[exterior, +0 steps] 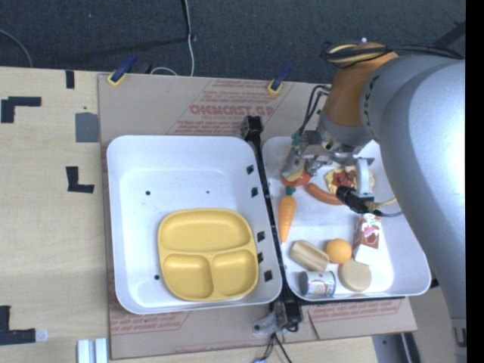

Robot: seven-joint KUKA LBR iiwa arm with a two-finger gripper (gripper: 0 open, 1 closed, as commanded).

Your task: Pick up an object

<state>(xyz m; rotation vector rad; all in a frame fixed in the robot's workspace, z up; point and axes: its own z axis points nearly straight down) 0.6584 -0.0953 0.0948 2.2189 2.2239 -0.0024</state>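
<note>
I'm at the reach-and-grasp step: my tool (297, 165) is down at the far end of the right bin (412, 274), over a small orange-red item (293, 178). Whether it grips, I cannot tell. Next: confirm the hold, then lift straight up.

Two white bins (125, 174); one yellow divided tray (208, 252); one carrot (286, 216); one orange (339, 249); one can (320, 283)
</note>
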